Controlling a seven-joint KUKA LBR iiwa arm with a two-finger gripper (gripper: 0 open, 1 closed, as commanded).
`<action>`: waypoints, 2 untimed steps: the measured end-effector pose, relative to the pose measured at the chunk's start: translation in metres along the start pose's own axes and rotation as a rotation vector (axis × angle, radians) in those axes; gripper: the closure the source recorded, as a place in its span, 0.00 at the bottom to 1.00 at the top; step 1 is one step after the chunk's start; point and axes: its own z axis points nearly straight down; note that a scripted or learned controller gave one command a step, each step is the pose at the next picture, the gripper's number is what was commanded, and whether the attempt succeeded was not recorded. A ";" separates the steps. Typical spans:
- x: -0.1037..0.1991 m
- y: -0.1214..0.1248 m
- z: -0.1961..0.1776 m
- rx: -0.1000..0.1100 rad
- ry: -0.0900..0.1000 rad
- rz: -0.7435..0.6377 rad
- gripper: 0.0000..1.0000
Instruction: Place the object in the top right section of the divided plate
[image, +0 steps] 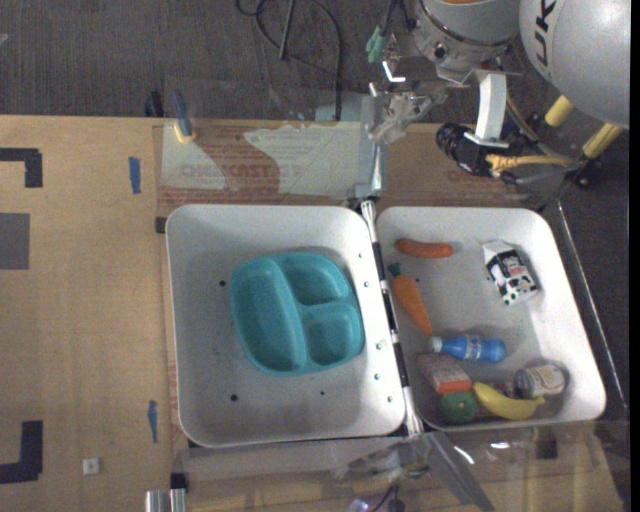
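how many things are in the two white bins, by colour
Orange: 2, a sausage-shaped piece and a toy carrot
Teal: 1, divided plate
Blue: 1, bottle
Yellow: 1, banana
White: 1, printed carton
Mixed colours: 3
Total: 9

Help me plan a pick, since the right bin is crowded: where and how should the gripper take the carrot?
Grip the carrot across its thicker upper half, coming straight down. It lies flat, tapering toward the bottle, with bare floor either side, though the bin wall is close.

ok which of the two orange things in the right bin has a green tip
The tapered orange carrot lying beside the bin divider; its upper end is green. The orange-red sausage above it is rounded, uniformly coloured.
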 end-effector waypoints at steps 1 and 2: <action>0.007 -0.032 0.157 0.001 0.001 -0.176 1.00; 0.135 0.011 0.149 -0.003 0.002 -0.398 1.00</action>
